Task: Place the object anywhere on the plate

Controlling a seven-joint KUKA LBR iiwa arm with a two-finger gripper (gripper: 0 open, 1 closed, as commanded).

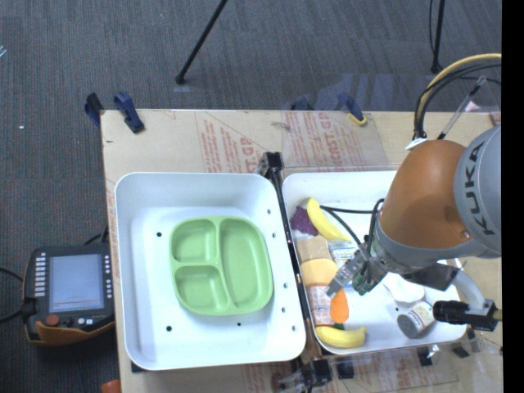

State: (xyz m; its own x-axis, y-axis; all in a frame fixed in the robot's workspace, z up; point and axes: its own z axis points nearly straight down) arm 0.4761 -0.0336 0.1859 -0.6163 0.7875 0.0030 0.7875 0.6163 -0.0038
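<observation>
The picking step is judged to be in hand. The pincer (346, 282) is lowered into the right bin (385, 344), over a cluster of play food: a carrot (339, 308) just below it, a yellow block (318, 270) at its left, a banana (341, 336) nearer the front wall and a second banana (324, 219) behind. Whether the pincer is open or closed cannot be told; its tip is small and merges with the things under it, and nothing can be seen gripped in it. Which piece is meant as the object cannot be settled, though the carrot lies closest.

The plate (221, 265), green and in three compartments, lies bare in the left bin (131, 219), well apart from the pincer, across the two walls where the bins meet.

If a grip is secured, a lift clear of those walls and a carry to the left would be called for, then a release over any compartment.

Much of the right bin is hidden by the arm (426, 203). A purple piece (301, 218) is partly covered by the rear banana, and a small jar (413, 318) lies at the right.
</observation>
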